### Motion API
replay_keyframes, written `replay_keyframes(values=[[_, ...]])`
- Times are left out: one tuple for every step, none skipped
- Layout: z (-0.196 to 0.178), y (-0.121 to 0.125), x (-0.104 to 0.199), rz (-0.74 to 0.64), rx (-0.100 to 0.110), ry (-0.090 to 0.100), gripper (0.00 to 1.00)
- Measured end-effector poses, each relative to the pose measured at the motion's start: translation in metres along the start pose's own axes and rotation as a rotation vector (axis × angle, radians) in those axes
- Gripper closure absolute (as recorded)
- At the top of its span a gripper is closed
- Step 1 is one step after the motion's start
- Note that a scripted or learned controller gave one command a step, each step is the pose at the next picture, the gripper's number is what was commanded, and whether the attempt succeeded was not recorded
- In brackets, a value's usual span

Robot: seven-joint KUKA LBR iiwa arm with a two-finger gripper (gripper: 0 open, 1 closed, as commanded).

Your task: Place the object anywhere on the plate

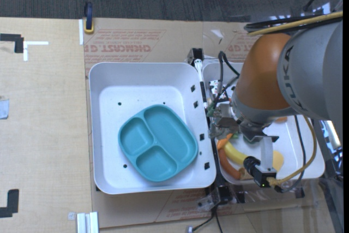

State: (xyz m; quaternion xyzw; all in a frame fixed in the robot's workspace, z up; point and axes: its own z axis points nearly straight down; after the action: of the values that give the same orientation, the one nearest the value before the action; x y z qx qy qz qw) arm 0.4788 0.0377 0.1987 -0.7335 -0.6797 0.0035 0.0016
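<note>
Nearest, down in the right bin [311,169]: a yellow banana-like object [235,154] beside an orange piece [229,166], both under the arm [289,73]. Just above, the gripper [248,136], its opening impossible to tell, wrist blocking it. Farther left, in the left bin [103,117], a teal three-compartment plate [158,142].

A teal plate [158,143] lies in a white bin [103,117]; the arm's [305,73] band is orange.

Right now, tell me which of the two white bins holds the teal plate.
The left bin holds the teal plate. The right bin, under the arm, holds a yellow banana and orange pieces instead.
</note>
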Motion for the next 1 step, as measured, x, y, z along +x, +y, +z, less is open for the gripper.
replay_keyframes(values=[[-0.0455, -0.0047, 0.0530, 0.235, -0.005, 0.001, 1.00]])
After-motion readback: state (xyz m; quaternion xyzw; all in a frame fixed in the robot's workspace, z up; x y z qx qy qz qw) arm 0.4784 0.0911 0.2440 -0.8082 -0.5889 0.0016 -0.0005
